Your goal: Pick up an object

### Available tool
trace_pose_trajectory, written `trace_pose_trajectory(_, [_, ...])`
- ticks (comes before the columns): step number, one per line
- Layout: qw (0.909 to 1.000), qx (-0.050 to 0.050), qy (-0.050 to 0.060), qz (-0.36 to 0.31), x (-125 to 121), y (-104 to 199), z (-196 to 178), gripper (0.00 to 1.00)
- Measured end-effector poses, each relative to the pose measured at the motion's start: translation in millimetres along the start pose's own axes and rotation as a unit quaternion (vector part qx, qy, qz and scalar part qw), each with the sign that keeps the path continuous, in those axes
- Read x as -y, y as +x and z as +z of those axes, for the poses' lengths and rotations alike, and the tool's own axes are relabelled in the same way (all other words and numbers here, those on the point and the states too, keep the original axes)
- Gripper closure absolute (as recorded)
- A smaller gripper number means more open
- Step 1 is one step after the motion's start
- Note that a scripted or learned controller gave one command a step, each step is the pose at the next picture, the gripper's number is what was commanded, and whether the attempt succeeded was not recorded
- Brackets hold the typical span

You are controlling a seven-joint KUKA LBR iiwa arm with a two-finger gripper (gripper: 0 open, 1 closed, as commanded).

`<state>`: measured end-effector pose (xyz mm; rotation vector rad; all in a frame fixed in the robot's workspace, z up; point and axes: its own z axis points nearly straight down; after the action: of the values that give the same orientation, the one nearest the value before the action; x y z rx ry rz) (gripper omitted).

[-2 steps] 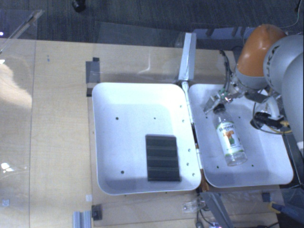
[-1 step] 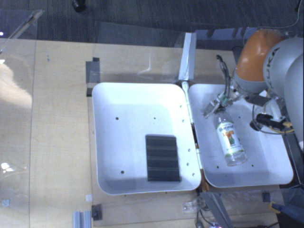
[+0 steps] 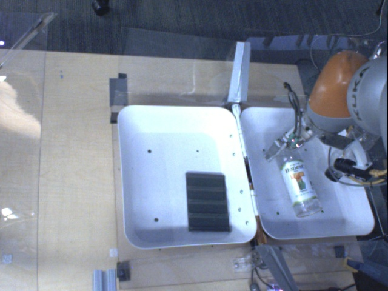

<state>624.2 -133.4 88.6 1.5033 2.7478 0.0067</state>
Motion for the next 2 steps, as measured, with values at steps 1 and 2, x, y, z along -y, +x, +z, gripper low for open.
trace_pose_trajectory(1, [0.9972,0.000,-0.001,0.074,15,-2,0,0.00])
trace_pose_trajectory(2, [0.9992,0.001,-0.001,0.040,50,-1,-1,0.00])
